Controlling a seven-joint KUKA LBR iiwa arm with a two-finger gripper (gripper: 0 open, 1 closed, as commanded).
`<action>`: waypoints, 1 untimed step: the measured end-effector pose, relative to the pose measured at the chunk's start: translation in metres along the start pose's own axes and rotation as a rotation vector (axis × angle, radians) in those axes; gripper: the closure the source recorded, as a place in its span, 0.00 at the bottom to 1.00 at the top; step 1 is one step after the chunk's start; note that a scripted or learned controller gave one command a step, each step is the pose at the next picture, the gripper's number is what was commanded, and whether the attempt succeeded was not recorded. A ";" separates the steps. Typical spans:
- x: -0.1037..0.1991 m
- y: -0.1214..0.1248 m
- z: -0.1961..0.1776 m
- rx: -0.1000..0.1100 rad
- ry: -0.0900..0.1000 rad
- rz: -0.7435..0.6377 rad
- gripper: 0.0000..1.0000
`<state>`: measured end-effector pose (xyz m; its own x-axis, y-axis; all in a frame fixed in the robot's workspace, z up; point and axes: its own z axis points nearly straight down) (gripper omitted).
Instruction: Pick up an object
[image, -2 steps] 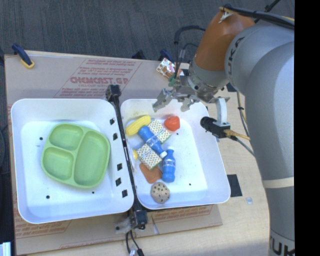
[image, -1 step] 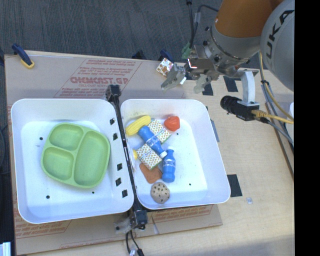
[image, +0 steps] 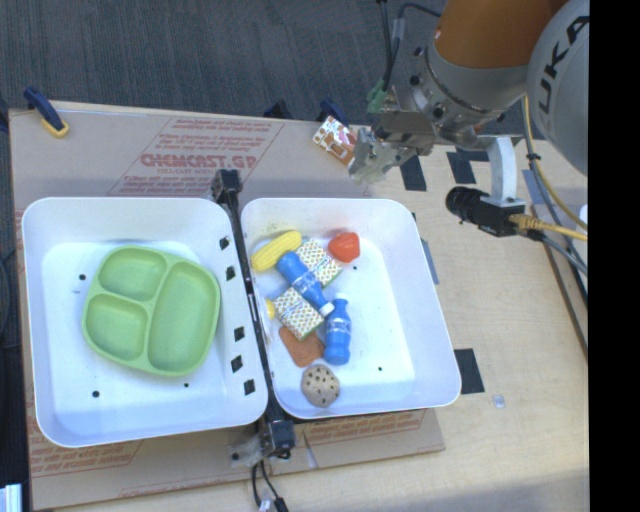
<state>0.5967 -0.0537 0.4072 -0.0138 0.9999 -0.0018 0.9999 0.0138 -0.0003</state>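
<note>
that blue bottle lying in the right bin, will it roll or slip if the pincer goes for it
The blue bottle lies on its side with a rounded body, so it probably rolls if nudged across its length. The checkered box touching its upper end may block that. It looks like smooth plastic, so possibly slippery.

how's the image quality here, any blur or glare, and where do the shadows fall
Camera view: lighting is soft and even, with no strong glare on the white bins; the green tray and the blue bottles look reasonably sharp, each casting only a faint shadow close beside it; the gripper above the right bin's far edge looks blurry and its shape is hard to read.
</note>
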 end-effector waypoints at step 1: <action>-0.040 -0.073 0.099 0.004 0.001 0.009 1.00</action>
<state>0.5244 -0.0950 0.3086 -0.0046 1.0000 -0.0005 1.0000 0.0046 -0.0046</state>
